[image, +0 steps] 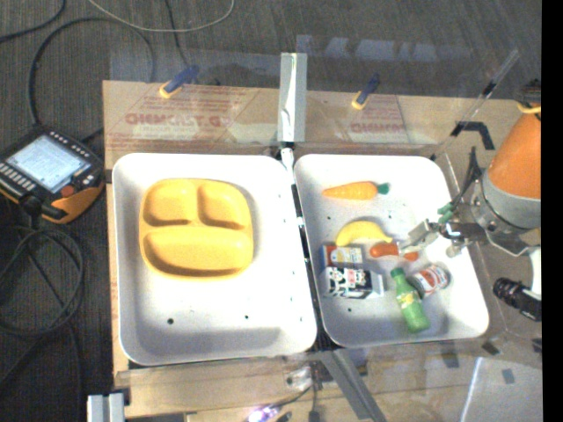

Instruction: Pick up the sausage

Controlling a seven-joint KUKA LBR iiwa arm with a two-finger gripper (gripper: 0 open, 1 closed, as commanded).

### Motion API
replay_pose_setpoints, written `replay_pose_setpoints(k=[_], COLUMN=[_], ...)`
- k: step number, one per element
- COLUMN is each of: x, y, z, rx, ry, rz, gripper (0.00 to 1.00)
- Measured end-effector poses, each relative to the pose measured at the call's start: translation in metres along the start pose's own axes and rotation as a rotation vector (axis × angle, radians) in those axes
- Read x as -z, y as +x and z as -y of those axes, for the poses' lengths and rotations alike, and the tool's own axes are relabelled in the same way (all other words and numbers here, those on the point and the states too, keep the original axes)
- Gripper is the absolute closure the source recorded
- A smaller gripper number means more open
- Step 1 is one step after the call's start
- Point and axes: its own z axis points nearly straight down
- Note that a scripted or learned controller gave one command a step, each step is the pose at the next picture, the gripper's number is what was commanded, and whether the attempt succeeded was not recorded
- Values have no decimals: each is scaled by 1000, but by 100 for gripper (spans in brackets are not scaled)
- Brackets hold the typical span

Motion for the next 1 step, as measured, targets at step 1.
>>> replay_pose_setpoints(k=[1], x=[9], y=[1], z=[-1], rx=[2], ry=[0], rz=[-1], gripper=[100])
